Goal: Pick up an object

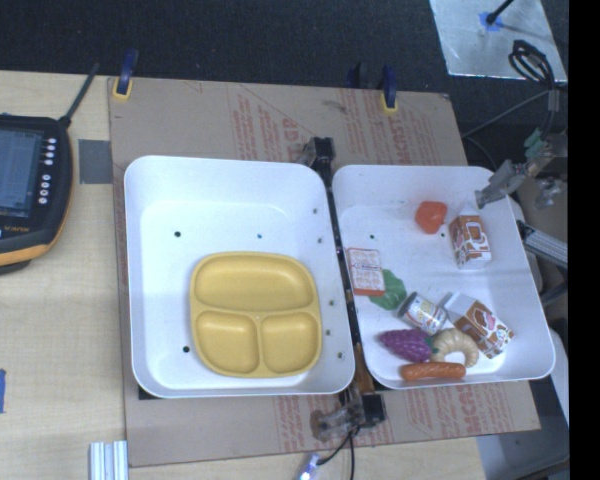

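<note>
The right bin (385, 203) holds several small items. A red round piece (432, 216) and a brown-and-white carton (469, 240) lie toward the back right. Near the dividing wall are a red-and-white packet (364, 270) and a green item (390, 293). At the front lie a small can (424, 313), a brown box (483, 328), purple grapes (406, 345), a pale curved pastry (456, 345) and an orange sausage (433, 372). My gripper (498, 186) pokes in at the bin's back right corner, above and right of the carton, with nothing seen in it.
A yellow three-compartment tray (257, 313) sits in the left bin (170, 208). An orange-edged tablet (15, 188) lies on the bench at far left. Cables and clamps run along the bins' middle seam (325, 158).
</note>
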`<state>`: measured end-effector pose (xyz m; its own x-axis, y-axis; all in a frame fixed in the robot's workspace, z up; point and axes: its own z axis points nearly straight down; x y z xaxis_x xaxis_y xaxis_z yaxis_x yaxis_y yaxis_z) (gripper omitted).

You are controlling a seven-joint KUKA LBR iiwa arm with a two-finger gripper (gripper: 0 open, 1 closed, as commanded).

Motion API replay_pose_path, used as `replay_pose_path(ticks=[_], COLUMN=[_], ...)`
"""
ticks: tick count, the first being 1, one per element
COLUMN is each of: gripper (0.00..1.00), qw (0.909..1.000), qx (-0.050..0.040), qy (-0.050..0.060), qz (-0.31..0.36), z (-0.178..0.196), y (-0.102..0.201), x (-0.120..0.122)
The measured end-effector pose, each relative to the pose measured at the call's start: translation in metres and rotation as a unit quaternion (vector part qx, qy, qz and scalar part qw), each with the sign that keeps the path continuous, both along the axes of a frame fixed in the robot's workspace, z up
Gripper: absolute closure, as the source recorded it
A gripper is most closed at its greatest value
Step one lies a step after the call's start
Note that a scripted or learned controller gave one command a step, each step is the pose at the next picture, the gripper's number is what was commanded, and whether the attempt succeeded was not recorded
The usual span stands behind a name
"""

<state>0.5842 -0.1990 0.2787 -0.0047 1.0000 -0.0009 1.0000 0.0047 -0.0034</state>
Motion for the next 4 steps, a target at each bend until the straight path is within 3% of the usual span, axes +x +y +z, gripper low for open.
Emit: replay_pose_path(ticks=[1, 2, 3, 4], gripper=[0.0, 0.0, 1.0, 1.0], qw=[0.9999, 0.9999, 0.9999, 1.0], qx=[-0.004, -0.0061, -0.0073, 0.0003], qy=[-0.01, -0.011, -0.015, 0.001], qz=[0.001, -0.001, 0.001, 0.0], z=[-0.168, -0.174, -0.161, -0.188], y=[-0.003, 0.025, 0.024, 0.03], x=[0.041, 0.078, 0.08, -0.008])
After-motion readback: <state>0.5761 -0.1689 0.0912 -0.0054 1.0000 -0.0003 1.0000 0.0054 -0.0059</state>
